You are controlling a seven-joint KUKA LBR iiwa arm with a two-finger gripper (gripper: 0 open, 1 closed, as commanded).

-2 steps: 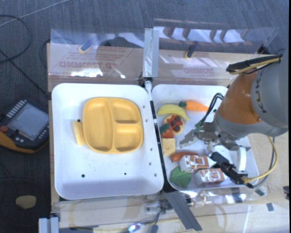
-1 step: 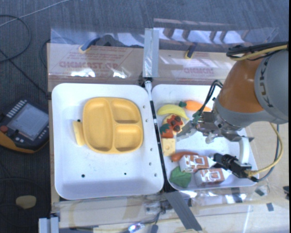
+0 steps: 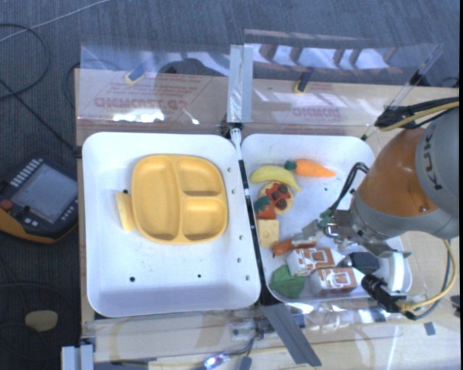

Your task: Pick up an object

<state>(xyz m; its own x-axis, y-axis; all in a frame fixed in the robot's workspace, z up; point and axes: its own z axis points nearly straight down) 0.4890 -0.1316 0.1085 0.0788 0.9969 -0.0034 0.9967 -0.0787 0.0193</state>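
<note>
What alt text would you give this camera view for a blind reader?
A grey-and-orange robot arm reaches over the right white bin of toy food, including a carrot and banana. The left bin holds a yellow divided plate.

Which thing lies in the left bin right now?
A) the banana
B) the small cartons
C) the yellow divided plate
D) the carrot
C: the yellow divided plate sits in the left bin, while the carrot, the banana and the small cartons all lie in the right bin.
</note>
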